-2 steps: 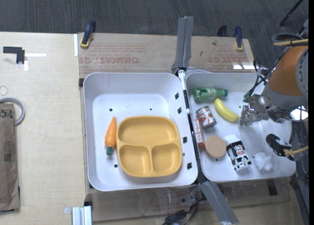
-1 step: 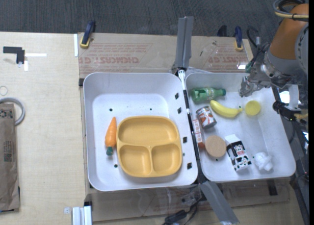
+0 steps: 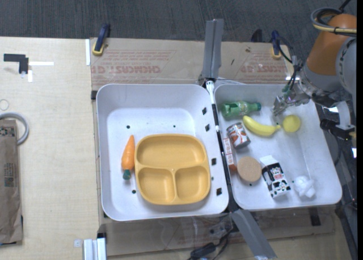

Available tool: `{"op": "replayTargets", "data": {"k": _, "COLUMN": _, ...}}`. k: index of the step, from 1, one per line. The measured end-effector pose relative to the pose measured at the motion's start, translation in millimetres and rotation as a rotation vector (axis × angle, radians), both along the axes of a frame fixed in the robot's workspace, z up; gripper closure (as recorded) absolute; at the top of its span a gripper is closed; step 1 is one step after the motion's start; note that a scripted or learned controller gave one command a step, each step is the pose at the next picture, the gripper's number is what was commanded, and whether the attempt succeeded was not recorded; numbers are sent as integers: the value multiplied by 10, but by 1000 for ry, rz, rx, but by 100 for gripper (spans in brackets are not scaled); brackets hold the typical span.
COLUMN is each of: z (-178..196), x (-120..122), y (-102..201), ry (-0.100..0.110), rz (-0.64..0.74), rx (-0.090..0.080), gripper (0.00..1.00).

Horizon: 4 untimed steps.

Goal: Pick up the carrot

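The carrot [image 3: 129,153] is orange with a small green end and lies lengthwise in the left bin [image 3: 113,106], just left of the yellow divided plate [image 3: 171,169]. My gripper [image 3: 282,106] hangs low over the back of the right bin [image 3: 323,157], between the banana [image 3: 259,127] and the yellow lemon [image 3: 291,123]. It is far to the right of the carrot, and nothing shows in its grasp.
The right bin also holds a green bottle [image 3: 240,108], a small can [image 3: 237,135], a round brown disc [image 3: 248,169], a black-and-white carton [image 3: 274,179] and a white crumpled item [image 3: 304,185]. A grey divider post [image 3: 212,49] stands between the bins at the back.
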<state>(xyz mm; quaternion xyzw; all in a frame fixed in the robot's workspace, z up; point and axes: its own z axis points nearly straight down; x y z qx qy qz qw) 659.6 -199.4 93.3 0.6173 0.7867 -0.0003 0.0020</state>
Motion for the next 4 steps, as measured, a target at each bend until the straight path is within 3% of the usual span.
{"op": "replayTargets", "data": {"k": 2, "z": -4, "x": -4, "y": 265, "ry": 1, "rz": 153, "rx": 0, "gripper": 100}}
{"op": "replayTargets", "data": {"k": 3, "z": -1, "x": 0, "y": -153, "ry": -1, "rz": 131, "rx": 0, "gripper": 100}}
{"op": "replayTargets", "data": {"k": 4, "z": 1, "x": -23, "y": -217, "ry": 0, "rz": 259, "rx": -1, "gripper": 100}}
